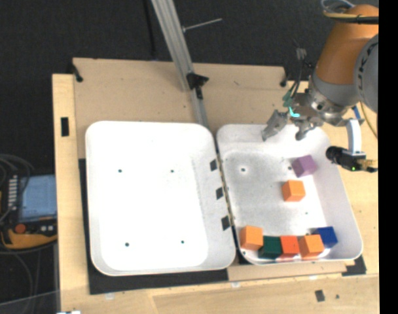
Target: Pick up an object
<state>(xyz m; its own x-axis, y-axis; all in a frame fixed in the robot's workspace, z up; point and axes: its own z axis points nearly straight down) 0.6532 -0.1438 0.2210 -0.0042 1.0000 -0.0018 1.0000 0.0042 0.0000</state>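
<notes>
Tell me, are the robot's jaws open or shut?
Open. The gripper hangs over the far edge of the right bin, its two fingers spread apart with nothing between them.

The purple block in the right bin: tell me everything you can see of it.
The purple block is a small pale-violet cube, matte, material unclear. It lies in the upper part of the right bin, turned askew to the bin's walls. It rests on the bin floor, apart from the other blocks; the nearest is the lone orange block just below it. The gripper is above it in the view, with nothing between its spread fingers.
</notes>
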